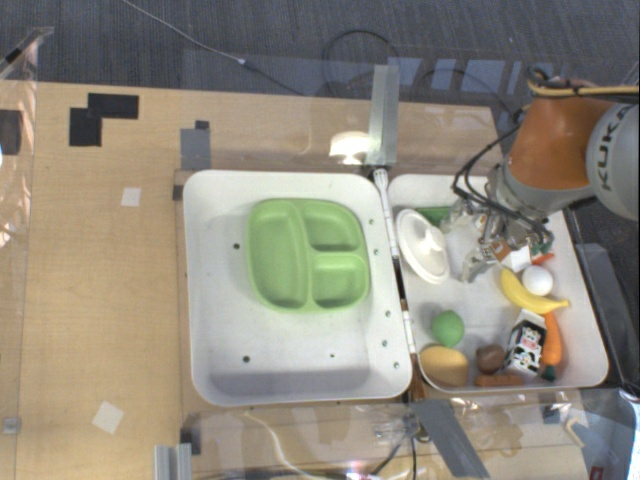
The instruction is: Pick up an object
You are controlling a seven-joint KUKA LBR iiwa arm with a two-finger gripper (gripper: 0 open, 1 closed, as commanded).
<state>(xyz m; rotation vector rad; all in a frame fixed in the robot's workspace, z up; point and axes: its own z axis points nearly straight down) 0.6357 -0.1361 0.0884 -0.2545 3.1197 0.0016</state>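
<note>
My gripper [492,251] hangs low over the back half of the right bin [590,338], under the orange band of the arm [555,148]. Just left of it a white bowl [425,246] lies tilted against the bin's left wall. A banana [527,294] and a white egg [539,281] lie right of and slightly in front of the gripper. Nearer the front lie a green ball [448,326], a yellow potato-like piece [446,364], a brown piece [491,357], a small milk carton [526,343] and a carrot [553,340]. Something green [434,214] peeks out behind the bowl.
The left bin [215,268] holds a green divided plate [306,254] near its middle. A metal divider rail [393,258] separates the two bins. Cables [478,173] loop from the arm's wrist over the right bin's back edge.
</note>
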